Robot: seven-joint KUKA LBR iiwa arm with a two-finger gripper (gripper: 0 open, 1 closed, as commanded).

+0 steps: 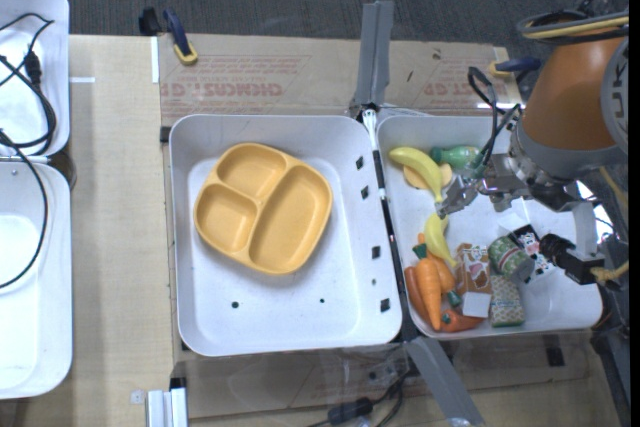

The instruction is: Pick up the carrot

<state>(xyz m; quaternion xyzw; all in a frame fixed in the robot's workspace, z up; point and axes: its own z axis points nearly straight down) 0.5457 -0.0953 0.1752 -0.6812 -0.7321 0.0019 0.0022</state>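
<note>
Fingers of the gripper [452, 196] are too small and dark against the clutter to read, so whether they are spread or closed cannot be told; nothing shows between them. From the camera above, the gripper hangs over the middle of the right bin [590, 310], just right of a banana [422, 167] and above a second banana [436, 238].

The carrot [428, 287] lies in the near left corner of that bin, close to the left wall, its length running near to far. It touches the lower banana at its far end and a small packet [473, 268] on its right. A green can [510, 257] sits further right.

It looks like a toy: light, stiff, with a smooth skin that may slip. The thick middle seems the best hold, fingers closing across its width, though neighbours crowd both sides.

The left bin [190, 245] holds a yellow divided plate [263, 206].
</note>
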